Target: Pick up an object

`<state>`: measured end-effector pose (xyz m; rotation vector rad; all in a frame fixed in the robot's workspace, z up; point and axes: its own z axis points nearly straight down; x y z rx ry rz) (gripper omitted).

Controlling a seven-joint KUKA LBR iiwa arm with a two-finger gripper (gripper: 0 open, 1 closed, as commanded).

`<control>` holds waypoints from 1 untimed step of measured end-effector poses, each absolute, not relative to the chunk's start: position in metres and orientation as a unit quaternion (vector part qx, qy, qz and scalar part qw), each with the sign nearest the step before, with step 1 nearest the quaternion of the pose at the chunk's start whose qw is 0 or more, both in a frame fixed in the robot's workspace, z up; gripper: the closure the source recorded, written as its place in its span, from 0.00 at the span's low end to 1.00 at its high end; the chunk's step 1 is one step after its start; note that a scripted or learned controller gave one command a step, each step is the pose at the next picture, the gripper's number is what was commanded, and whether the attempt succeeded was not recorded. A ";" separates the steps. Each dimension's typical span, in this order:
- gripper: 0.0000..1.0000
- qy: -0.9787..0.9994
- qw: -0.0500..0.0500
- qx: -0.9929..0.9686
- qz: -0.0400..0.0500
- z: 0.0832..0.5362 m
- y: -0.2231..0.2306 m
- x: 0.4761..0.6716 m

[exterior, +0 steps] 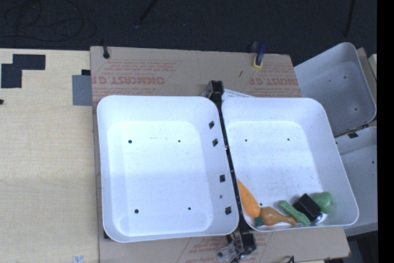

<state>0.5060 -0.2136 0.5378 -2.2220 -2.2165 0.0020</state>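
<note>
Right shallow white plastic bin [277, 114]: an orange carrot-shaped toy [247, 198], a tan lump [274, 215], a green pod-shaped piece [294, 212], a small black block [307, 206] and a green round piece [323, 199] cluster along its near edge. Left white bin [154, 109] adjoins it.

Two white bins [157, 109]; an orange carrot [247, 198], green pieces [322, 199], a black block [306, 206].

arm: pose cannot be told from this moment
wrist: angle cannot be told
gripper: place and state cannot be told (nor whether it bears anything)
</note>
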 end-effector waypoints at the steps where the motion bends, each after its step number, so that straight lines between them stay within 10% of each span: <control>1: 1.00 -0.707 0.001 -0.708 0.001 0.538 -0.213 0.476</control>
